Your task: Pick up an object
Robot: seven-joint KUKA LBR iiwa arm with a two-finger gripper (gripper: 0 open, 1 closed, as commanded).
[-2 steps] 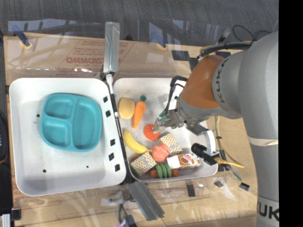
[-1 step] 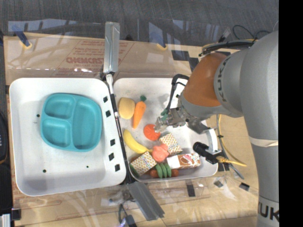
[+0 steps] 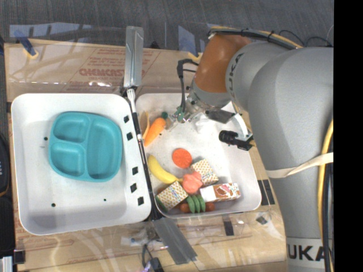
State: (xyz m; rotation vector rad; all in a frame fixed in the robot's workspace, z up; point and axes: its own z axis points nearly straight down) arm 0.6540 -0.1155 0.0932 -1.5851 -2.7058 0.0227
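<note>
Cardboard sheeting covers the bench beneath two shallow white plastic bins, with grey carpet behind. From the right the grey arm with its orange band (image 3: 218, 67) bends down into the right-hand white bin (image 3: 241, 163), and its gripper (image 3: 182, 115) hangs low near that bin's far left corner, small and partly in the wrist's shadow; from where I stand I cannot tell how it is set, and nothing shows in its grasp.

Just beside the gripper, to its left, lies the small orange toy carrot with a green tuft (image 3: 154, 130), against the bin's left wall. It looks like the likeliest target. I judge it light, hard moulded plastic, smooth and a little slippery, not fragile. Its long axis runs on a slant, green top towards the gripper and the far wall, tapered tip towards the near left. Closing across the thicker middle, square to that axis, should hold better than pinching the narrow tip, though the wall crowds one side.

Further out sit a flat red-orange round disc (image 3: 182, 157), a yellow toy banana (image 3: 160, 170) lying along the left wall, and a jumble of small patterned boxes and toy food (image 3: 199, 190) at the near edge. The left-hand white bin (image 3: 34, 208) holds a teal plastic divided tray (image 3: 86, 146).
</note>
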